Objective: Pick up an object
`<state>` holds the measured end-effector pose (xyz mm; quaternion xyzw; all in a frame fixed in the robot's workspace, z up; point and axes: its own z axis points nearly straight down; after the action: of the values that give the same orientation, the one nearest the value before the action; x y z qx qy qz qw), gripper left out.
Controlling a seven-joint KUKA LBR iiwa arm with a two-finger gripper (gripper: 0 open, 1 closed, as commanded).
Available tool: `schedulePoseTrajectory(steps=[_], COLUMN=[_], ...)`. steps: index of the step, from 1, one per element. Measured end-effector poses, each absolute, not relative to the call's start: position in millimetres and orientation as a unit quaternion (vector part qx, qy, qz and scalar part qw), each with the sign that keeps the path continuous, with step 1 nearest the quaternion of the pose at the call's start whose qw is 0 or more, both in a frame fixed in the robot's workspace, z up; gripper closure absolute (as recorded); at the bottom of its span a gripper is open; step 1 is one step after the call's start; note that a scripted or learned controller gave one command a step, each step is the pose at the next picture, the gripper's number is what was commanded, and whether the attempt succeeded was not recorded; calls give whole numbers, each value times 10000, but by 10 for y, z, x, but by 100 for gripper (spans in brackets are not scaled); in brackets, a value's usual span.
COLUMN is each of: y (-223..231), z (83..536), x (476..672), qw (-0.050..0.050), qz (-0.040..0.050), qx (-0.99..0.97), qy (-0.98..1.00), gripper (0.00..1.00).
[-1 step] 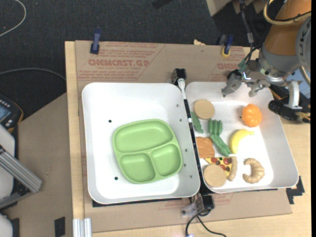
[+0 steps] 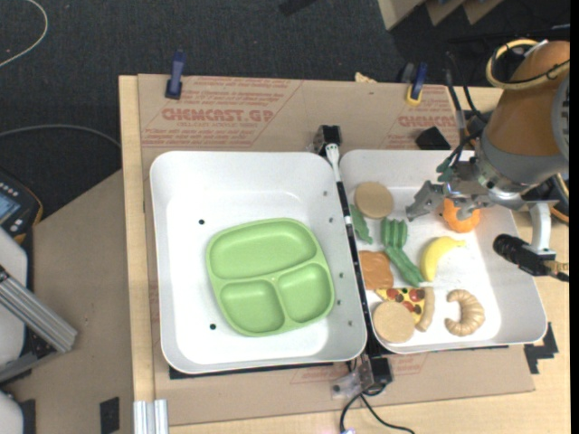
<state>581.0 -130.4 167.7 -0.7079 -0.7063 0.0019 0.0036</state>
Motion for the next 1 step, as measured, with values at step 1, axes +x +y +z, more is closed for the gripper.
schedulePoseTrajectory(steps=[1], y=[-1479], z=[1074], x=[5109], qw=[48], qz=[25], qx=[-7085], qy=[-7056], gripper=[0])
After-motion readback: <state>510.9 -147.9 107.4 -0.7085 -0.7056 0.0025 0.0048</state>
